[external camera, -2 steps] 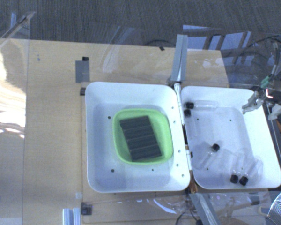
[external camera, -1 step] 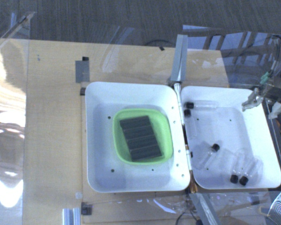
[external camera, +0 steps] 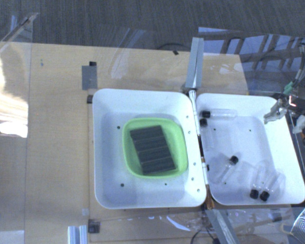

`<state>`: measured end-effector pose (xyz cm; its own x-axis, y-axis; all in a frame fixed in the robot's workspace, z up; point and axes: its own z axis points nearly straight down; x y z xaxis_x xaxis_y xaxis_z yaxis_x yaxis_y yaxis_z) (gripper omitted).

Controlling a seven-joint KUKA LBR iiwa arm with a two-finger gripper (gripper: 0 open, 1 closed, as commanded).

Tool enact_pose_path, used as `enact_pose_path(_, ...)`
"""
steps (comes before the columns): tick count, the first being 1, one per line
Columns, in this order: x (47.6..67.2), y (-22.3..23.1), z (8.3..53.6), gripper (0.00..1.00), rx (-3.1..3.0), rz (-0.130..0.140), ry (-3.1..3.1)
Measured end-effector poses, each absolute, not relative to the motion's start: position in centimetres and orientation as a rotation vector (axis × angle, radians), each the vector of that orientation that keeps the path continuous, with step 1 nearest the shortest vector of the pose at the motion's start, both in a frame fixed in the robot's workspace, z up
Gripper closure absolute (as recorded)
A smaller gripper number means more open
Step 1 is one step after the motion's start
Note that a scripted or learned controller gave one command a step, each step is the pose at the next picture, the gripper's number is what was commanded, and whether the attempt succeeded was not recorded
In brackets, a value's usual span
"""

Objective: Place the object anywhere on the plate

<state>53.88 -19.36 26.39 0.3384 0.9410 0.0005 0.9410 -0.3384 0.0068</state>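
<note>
Green plate (external camera: 179, 136) bears dark block (external camera: 152, 150) | no legible writing | pincer (external camera: 278, 111) state unclear

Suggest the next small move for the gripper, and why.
Probably bring the gripper inward and down over a clear plastic vial with a black cap in the right white bin. It sits at that bin's far right rim, while the green square plate already bears a dark ribbed block.
</note>
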Motion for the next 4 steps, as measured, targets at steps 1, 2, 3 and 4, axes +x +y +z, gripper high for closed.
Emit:
enact_pose_path(1,56.8,-19.7,24.4,0.0,2.586,0.005,1.772)
enact_pose_path(2,54.3,-19.6,28.3,0.0,2.624,0.008,1.714)
enact_pose_path(3,52.0,-18.6,29.5,0.0,2.653,0.007,1.671)
enact_pose_path(4,48.9,-19.7,33.1,0.0,2.707,0.009,1.578)
